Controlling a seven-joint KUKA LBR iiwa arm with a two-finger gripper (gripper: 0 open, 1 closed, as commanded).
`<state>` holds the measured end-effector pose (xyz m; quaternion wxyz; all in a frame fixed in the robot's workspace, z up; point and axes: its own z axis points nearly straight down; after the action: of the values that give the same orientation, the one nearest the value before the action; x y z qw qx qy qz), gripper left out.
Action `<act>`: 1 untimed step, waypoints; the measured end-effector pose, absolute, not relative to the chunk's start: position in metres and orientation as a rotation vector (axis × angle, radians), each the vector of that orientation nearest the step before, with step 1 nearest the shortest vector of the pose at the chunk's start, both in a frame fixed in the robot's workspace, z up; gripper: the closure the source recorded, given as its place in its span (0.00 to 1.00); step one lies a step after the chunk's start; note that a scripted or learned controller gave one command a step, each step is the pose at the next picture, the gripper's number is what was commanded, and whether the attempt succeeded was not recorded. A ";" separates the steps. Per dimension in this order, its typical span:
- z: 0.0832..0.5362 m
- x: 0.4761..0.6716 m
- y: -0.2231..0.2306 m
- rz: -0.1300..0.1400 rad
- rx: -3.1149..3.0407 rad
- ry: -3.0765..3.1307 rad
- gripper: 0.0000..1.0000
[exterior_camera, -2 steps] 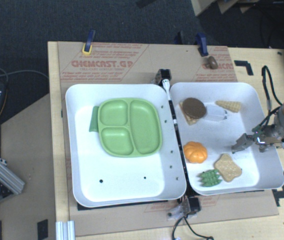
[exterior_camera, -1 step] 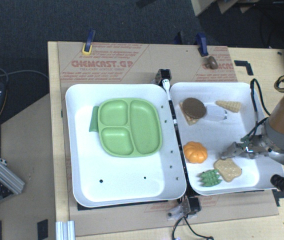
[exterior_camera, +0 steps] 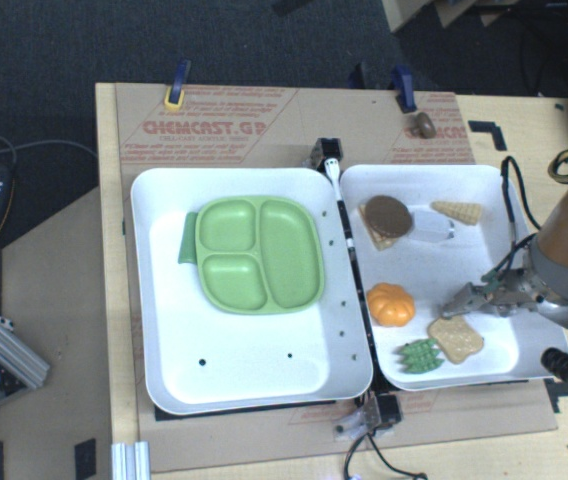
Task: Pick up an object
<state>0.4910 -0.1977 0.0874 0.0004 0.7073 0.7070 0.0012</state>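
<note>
The right bin holds several small items. A tan toast-shaped piece lies near the front, with a green leafy piece touching its left side. An orange round fruit sits left of centre. A brown round piece and a pale wedge lie toward the back. My gripper reaches in from the right, low in the bin, just behind the tan piece and to the right of the orange fruit. Nothing shows as held in it.
The left bin holds a green divided plate with a green slab tucked under its left edge. A black divider with clips runs between the bins. Cables hang along the right bin's right side.
</note>
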 end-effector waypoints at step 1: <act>0.099 0.493 -0.198 0.009 2.218 2.216 1.00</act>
<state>0.4928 -0.1976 0.0989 0.0032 0.7074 0.7068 0.0028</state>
